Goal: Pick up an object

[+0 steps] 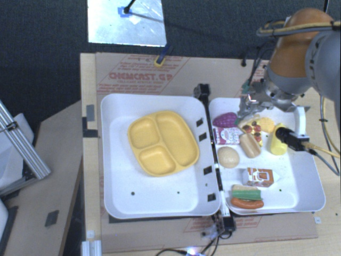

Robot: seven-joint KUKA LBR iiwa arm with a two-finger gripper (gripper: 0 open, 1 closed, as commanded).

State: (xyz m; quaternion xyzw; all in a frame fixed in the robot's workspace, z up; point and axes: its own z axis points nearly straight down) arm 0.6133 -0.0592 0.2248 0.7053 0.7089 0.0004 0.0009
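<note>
My gripper point(248, 109) hangs over the back of the right bin point(309, 181), just above a yellow pizza slice point(259, 125) and right of a purple piece point(225, 120). Close by lie a pink-and-white carton point(228, 136), a hot dog bun point(249, 145), a round beige bun point(228, 157) and a yellow block point(277, 143). Toward the front sit a small orange-and-white carton point(259, 177) and a sandwich with green and red layers point(246, 196). Nothing is seen held.
The left bin point(120, 196) bears a yellow divided tray point(162, 142). A black divider strip point(209, 143) runs between the bins. The arm's black attachment point(290, 136) and cable reach over the right bin's far side.
</note>
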